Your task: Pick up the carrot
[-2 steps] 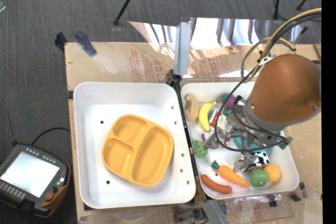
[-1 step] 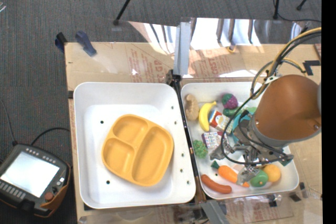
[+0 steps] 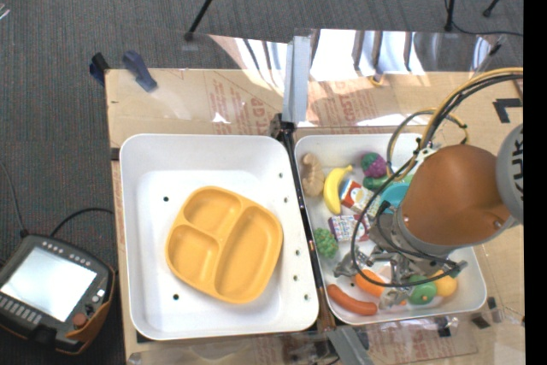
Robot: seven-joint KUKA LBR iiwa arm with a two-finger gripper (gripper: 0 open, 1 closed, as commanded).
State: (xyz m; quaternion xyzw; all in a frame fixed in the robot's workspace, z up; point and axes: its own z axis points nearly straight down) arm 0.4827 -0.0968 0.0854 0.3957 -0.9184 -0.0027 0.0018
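Observation:
The carrot (image 3: 371, 280) is a small orange piece lying near the front of the right bin (image 3: 475, 291). Part of it is covered by the gripper. My gripper (image 3: 381, 275) is lowered right over it, under the arm's orange band (image 3: 451, 197). The wrist and cables block the view of how the gripper meets the carrot.
Around the carrot lie a red sausage (image 3: 350, 300), a green and yellow piece (image 3: 425, 295), broccoli (image 3: 325, 243), a banana (image 3: 334, 187), purple grapes (image 3: 373, 163) and small cartons (image 3: 351, 197). In the left bin (image 3: 154, 158) sits a yellow divided plate (image 3: 225, 244).

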